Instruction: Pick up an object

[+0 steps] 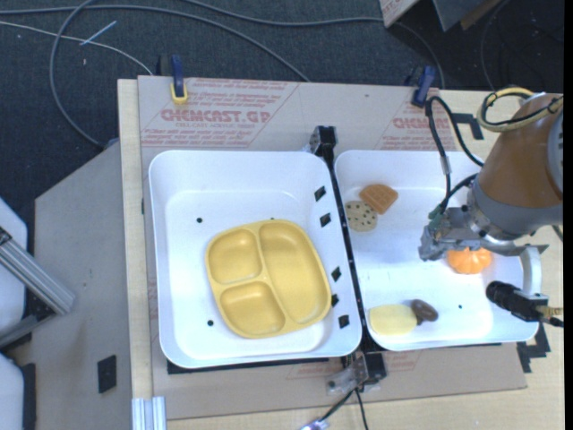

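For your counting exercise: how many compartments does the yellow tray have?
3. The yellow tray in the left bin has two upper compartments side by side and one lower-left one; none seem hidden.

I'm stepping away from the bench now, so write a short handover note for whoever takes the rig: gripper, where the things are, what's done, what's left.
Gripper: low in the right bin, just beside the orange object; finger state not readable from above, and nothing is seen between them.
Right bin also holds a tan waffle-like piece, a round speckled cookie, a pale yellow piece and a small brown item touching it.
Left bin: a yellow divided plate.
Done: arm is down by the orange object.
Left: grasp one object and lift it.
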Controlling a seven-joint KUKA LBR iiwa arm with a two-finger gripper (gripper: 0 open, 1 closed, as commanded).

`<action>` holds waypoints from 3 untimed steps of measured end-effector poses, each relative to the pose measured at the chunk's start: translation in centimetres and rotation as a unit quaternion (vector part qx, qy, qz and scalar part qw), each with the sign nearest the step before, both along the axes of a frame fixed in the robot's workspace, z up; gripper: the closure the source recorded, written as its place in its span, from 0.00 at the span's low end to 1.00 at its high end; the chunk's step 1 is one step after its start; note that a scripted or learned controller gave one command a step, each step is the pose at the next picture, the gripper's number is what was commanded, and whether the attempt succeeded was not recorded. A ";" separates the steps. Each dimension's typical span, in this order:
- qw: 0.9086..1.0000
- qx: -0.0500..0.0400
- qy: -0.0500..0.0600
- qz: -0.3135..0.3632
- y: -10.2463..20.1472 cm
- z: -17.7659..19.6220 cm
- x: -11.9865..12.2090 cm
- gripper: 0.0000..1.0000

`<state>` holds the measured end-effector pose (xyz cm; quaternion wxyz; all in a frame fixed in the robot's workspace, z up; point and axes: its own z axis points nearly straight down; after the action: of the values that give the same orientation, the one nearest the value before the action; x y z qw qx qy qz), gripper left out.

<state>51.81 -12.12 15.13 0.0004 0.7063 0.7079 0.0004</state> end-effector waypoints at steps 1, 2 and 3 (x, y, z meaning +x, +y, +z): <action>1.000 0.000 0.000 0.000 0.0 5.1 0.2 1.00; 1.000 0.001 0.002 0.003 6.0 5.3 1.3 1.00; 1.000 0.001 0.002 0.002 10.6 6.5 3.1 1.00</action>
<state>54.89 -1.53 21.65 -0.0016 0.7047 0.7095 -0.0001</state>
